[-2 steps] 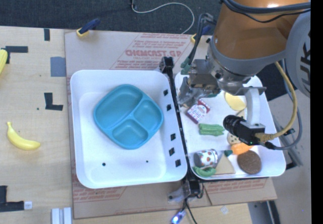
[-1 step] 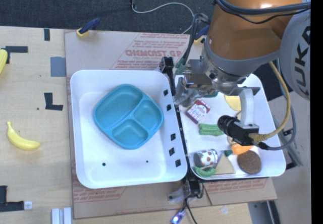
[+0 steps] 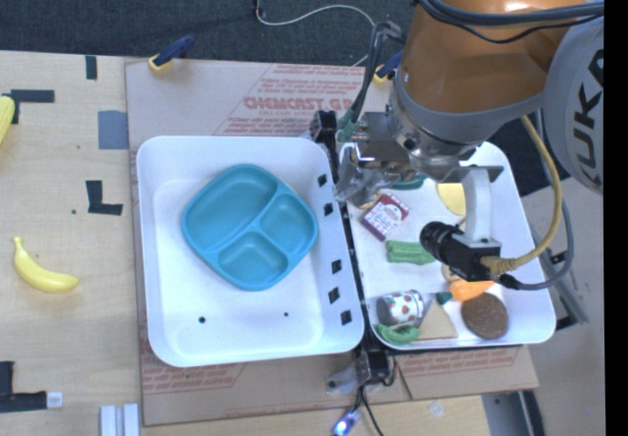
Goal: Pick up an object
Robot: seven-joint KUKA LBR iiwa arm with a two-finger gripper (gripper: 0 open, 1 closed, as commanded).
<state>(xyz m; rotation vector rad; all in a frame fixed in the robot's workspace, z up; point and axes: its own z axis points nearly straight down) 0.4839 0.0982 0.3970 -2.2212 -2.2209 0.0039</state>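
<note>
Gripper point(image 3: 365, 172) sits low over the far-left corner of the right bin point(image 3: 518, 331); whether it is open or closed cannot be told, as the orange-banded arm point(image 3: 481, 22) masks most of it. Just nearside of the gripper lies a red-and-white packet point(image 3: 384, 216). Beyond the packet, toward the bin's near edge: a green piece point(image 3: 404, 251), a round patterned item point(image 3: 400, 306), a brown disc point(image 3: 484, 316). A yellow item point(image 3: 451, 196) lies partly hidden by the wrist hardware. Left of this bin, the left bin point(image 3: 162, 326) carries a blue divided plate point(image 3: 250, 225). A banana point(image 3: 39, 269) rests on the bench, well apart.
</note>
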